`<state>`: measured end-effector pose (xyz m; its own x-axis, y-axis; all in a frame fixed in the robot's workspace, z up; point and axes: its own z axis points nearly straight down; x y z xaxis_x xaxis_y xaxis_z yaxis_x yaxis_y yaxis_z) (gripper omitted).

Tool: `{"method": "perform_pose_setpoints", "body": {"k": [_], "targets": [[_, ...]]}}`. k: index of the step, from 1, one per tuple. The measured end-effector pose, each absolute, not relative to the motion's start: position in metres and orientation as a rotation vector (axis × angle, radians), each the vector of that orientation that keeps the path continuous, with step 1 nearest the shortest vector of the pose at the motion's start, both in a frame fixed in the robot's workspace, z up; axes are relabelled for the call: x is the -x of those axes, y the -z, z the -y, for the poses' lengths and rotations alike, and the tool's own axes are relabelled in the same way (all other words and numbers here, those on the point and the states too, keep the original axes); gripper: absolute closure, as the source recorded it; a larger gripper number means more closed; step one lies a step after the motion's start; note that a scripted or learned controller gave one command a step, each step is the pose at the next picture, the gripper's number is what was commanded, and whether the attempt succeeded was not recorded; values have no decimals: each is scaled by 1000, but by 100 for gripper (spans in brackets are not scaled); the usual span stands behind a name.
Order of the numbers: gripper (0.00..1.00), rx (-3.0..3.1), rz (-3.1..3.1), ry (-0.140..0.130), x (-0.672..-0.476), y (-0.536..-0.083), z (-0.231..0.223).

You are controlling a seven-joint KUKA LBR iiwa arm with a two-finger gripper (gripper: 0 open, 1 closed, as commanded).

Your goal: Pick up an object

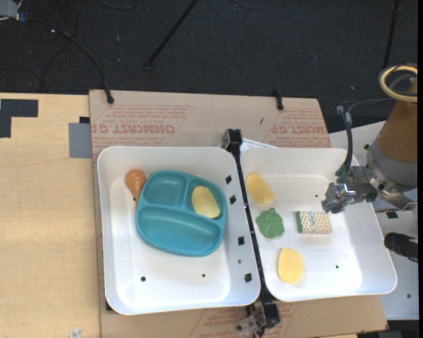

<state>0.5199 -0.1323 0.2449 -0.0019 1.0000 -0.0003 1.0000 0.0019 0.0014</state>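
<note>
Pincer (336,197) hovers over the right bin (381,259) — beside the patterned block (314,222) (grip state impossible to tell).

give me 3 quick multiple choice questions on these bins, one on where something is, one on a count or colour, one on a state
1. Where does the yellow item in the left bin lie?
A. in a compartment of the teal tray
B. on the bin floor
C. under the tray

2. How many loose items lie in the right bin?
A. two
B. four
C. six

3. How does the gripper stand?
A. over the left bin
B. by the patterned block
C. outside both bins

Answers: 1 A, it sits in the tray's upper right compartment. 2 B, two yellow pieces, a green one, the block. 3 B, it is just above and right of the block.
</note>
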Motion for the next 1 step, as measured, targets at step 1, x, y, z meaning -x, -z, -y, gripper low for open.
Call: {"method": "perform_pose_setpoints", "body": {"k": [1], "targets": [[100,-2219,-2228,1,-530,-243,91]]}}
